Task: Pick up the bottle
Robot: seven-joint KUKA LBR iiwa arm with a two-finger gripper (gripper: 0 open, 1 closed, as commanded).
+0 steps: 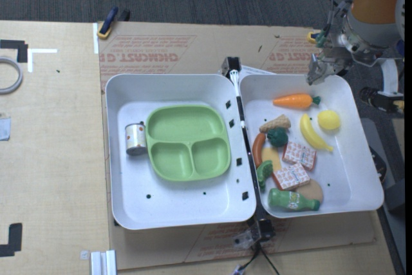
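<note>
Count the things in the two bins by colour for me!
Green: 4, plate, bottle, 2 broccoli
Orange: 1, carrot
Yellow: 2, banana, lemon
Red-and-white: 2, boxes
Silver: 1, can
Total: 10

The green bottle (293, 200) lies on its side at the near edge of the right bin (351, 193), beside toy food. The gripper (320, 71) hangs over that bin's far edge, above the carrot (294, 100).
</note>
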